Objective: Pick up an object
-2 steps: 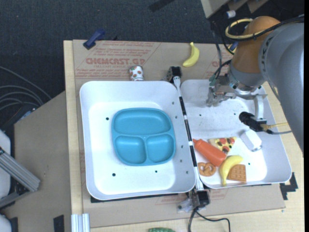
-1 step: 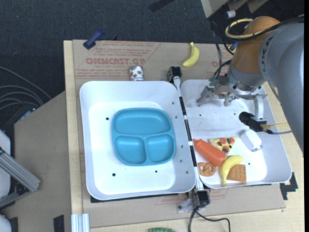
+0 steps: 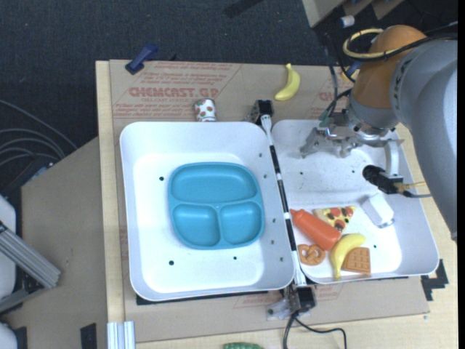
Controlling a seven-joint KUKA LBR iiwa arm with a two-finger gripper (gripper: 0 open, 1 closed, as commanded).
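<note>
My gripper (image 3: 328, 148) hangs over the far end of the right bin (image 3: 414, 264), fingers spread and open with nothing between them. The toys lie apart from it at the bin's near end. These are an orange-red carrot-like piece (image 3: 315, 226), a pizza slice (image 3: 336, 214), a pretzel (image 3: 309, 253), a yellow banana (image 3: 346, 247) and a brown waffle square (image 3: 357, 261). A small white block (image 3: 378, 211) rests to the right of the pizza slice.
The left bin (image 3: 142, 253) holds a blue divided plate (image 3: 215, 203). On the bench behind the bins lie a second banana (image 3: 288, 84), a small red-and-white cup (image 3: 205, 109) and a blue object (image 3: 142, 58). A clamp (image 3: 262, 110) sits between the bins.
</note>
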